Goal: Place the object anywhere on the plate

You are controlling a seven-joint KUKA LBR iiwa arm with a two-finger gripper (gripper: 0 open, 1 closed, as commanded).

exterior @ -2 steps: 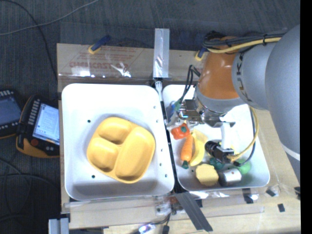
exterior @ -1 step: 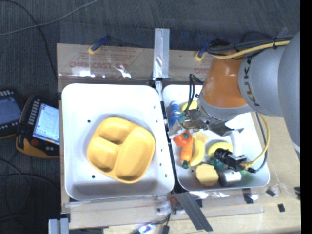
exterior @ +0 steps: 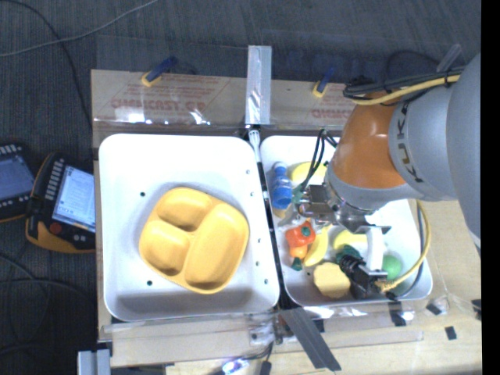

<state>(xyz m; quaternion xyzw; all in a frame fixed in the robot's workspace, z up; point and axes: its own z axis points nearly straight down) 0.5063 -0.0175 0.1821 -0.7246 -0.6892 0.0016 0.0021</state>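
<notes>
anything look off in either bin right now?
Nothing serious. The yellow plate lies right side up in the left bin, only turned askew to its walls. The toys are bunched together in the right bin under the arm, all inside its walls.

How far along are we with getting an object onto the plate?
Nothing looks done: the yellow sectioned plate in the left bin bears no object. In hand: the arm is over the right bin, above the orange toy vegetable and blue bottle; whether it grips anything, I cannot tell. Left: grasp one, carry it across, set it on the plate.
</notes>
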